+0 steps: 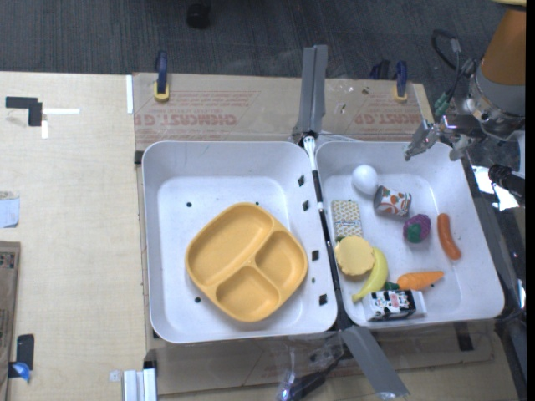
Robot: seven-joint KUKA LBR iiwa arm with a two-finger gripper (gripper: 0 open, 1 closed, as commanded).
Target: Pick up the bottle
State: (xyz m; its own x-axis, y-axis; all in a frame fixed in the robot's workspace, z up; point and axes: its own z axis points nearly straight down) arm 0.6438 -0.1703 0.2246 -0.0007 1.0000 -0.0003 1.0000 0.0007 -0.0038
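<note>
The task looks barely begun. The small bottle with a brown-and-white label and orange end (pixel 392 200) lies tipped on its side on the floor of the right white bin (pixel 483 291), toward that bin's far edge, just beside a white ball (pixel 364 178) and near a purple fruit-shaped toy (pixel 416 228). The tool (pixel 428 140) hangs above the bin's far right corner, apart from the bottle, with nothing between its prongs (whether it is spread or clenched I cannot tell). A yellow divided plastic plate (pixel 245 261) sits in the left white bin (pixel 167 170). Reaching, closing on the bottle and lifting all remain.
</note>
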